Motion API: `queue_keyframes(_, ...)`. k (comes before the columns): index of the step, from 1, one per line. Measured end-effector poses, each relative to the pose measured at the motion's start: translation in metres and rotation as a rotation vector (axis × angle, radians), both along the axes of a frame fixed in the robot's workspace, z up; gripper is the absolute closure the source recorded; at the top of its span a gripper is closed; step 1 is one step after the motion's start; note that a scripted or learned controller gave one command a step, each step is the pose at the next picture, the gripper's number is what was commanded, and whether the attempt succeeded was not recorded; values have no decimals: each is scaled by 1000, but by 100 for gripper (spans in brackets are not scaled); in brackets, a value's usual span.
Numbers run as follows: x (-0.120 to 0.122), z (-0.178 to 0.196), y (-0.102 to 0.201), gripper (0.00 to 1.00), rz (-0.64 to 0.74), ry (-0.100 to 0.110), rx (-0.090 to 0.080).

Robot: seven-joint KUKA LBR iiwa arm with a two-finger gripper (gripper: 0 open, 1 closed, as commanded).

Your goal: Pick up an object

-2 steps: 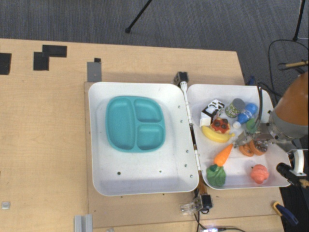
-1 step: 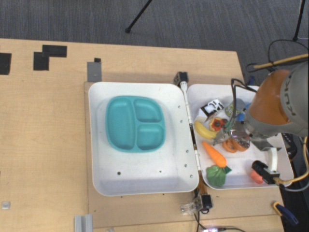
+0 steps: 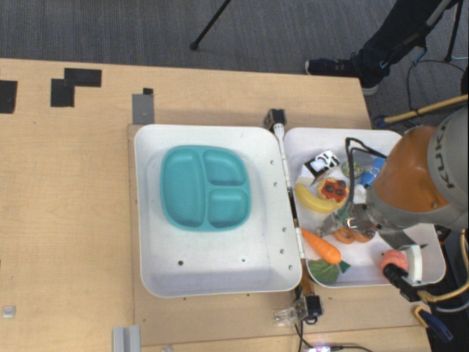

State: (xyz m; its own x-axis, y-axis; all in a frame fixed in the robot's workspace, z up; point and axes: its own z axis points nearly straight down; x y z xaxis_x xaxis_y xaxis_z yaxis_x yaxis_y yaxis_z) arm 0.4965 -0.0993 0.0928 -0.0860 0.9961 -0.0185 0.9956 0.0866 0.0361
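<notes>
Pale wooden counter (image 3: 66,218), two white bins. End effector (image 3: 350,222) low in the cluttered right bin (image 3: 432,266), right of frame, beside yellow plastic banana (image 3: 316,199) and orange toy carrot (image 3: 322,246); grip state unreadable. Risk: crowding deflects the grasp.

A teal divided plate (image 3: 204,188) lies in the left white bin (image 3: 220,270). Black tape patches (image 3: 73,85) mark the wooden bench (image 3: 66,218), and grey carpet (image 3: 110,20) stretches beyond.
</notes>
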Motion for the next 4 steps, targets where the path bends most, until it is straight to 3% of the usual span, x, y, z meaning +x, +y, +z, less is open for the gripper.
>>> queue_keyframes(1,9,-2,-5,0,51,16,6)
queue_keyframes(2,13,12,-9,100,46,2,-5)
queue_keyframes(3,12,10,-9,0,46,7,-4)
queue_keyframes(4,-3,-2,7,0,45,10,1)
